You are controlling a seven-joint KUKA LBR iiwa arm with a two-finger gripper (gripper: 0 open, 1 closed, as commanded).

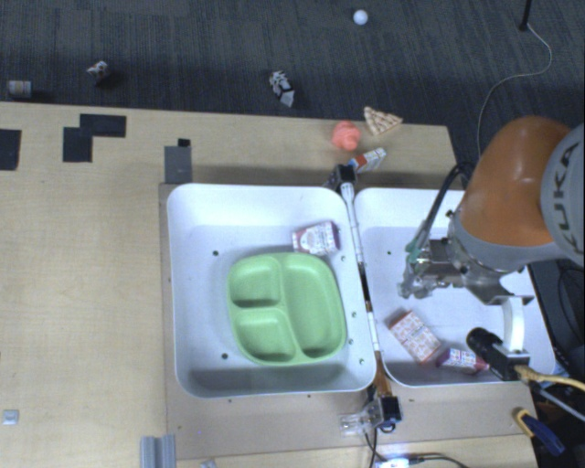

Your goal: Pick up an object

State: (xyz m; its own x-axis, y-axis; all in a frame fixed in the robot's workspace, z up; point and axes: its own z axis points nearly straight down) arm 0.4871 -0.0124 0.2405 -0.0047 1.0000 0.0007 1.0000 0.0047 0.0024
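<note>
The desk (82, 302) was pale wood, with dark cut-outs (91, 135) along its far left edge. Beyond its far edge ran dark carpet (228, 46) with a few small scraps and a white ball (360, 16) on it.

The left bin (196, 228) held a green divided plate (286, 307) in its middle, three compartments showing, lying flat. Just beyond the plate's far right corner lay a small packet (316, 239), close to the bin's right wall.

On the desk beyond the bins, near where they met, sat a pink ball (345, 136), a wedge-shaped item (382, 120) to its right, and a small tube (369, 160) nearer the bins.

The right bin (388, 215) held a red-and-white box (414, 335) toward its near side, lying flat and tilted. To the right of it, against the near wall, lay a small reddish packet (460, 360), partly covered by dark hardware.

The arm (512, 192) reached in from the right, its orange band above the wrist. The jaws (419, 281) hung over the middle of the right bin, just beyond the box and apart from it. Nothing showed between them; whether they were open or closed I could not tell.

A cable (521, 64) looped over the carpet at the far right.
</note>
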